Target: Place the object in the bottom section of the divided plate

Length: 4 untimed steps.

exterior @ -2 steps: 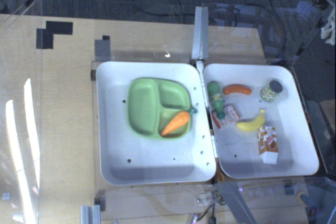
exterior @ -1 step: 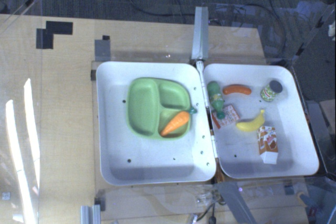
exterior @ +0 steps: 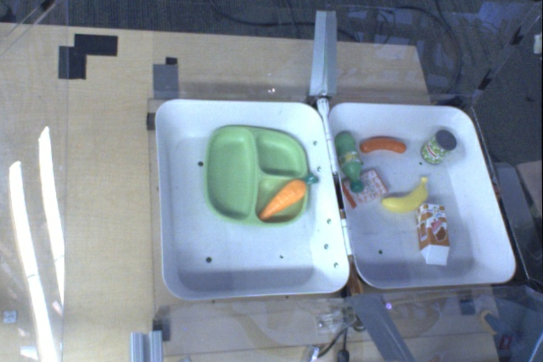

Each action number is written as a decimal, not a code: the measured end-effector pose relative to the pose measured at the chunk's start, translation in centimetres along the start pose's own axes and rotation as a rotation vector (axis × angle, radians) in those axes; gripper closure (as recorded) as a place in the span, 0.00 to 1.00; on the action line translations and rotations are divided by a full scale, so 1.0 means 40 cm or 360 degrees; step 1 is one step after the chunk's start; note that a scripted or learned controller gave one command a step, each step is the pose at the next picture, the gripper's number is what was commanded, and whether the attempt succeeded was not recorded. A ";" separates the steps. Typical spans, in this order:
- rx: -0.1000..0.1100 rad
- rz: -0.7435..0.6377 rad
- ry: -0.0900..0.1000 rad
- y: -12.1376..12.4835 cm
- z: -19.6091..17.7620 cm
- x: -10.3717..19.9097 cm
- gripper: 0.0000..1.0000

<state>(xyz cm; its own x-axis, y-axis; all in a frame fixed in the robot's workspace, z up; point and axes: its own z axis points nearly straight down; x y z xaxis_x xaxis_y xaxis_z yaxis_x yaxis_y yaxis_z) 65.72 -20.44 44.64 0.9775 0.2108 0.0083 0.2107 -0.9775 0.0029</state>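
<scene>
A green divided plate (exterior: 231,174) lies in the left white bin (exterior: 187,267). An orange toy carrot (exterior: 284,197) rests in the plate's lower right section, its green top poking over the rim toward the bin wall. The plate's large left section and small upper right section hold nothing.
The right white bin (exterior: 475,267) holds a green bottle (exterior: 348,155), a red sausage (exterior: 383,146), a small can (exterior: 438,146), a yellow banana (exterior: 407,197), a red-and-white packet (exterior: 366,189) and a small carton (exterior: 433,235). Cables run across the floor behind the bench.
</scene>
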 end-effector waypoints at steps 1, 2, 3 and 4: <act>-0.0003 -0.0010 0.0006 -0.002 -0.028 0.003 1.00; -0.0006 -0.0020 0.0012 -0.004 -0.056 0.005 1.00; -0.0010 -0.0030 0.0018 -0.006 -0.084 0.008 1.00; -0.0013 -0.0041 0.0023 -0.008 -0.112 0.011 1.00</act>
<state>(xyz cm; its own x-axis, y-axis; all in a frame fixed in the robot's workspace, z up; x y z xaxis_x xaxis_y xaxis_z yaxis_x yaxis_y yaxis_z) 66.02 -20.01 49.14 0.9715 0.2359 0.0227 0.2357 -0.9718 0.0116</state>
